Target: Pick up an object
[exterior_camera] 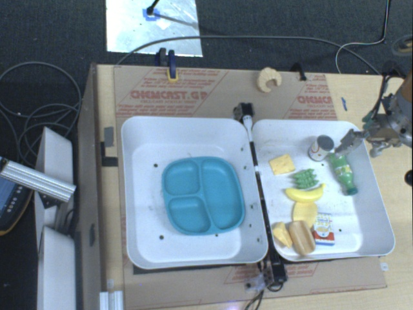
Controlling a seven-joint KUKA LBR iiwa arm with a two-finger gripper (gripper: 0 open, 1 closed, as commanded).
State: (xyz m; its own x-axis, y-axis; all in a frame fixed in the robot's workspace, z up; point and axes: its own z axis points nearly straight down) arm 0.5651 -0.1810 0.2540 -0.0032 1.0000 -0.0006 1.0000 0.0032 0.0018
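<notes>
Camera view: end effector point(352, 139) at right bin's point(381, 202) far right edge, just above green bottle point(342, 171); finger spread unreadable. Banana point(303, 194) mid-bin. Blue tray point(202, 194) fills left bin point(139, 173).

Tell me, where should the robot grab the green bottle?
Probably around the middle of the green bottle, coming straight down. It lies flat in the right bin, running top to bottom of the view, so the tool would close across its narrow width, with free space on both sides.
</notes>
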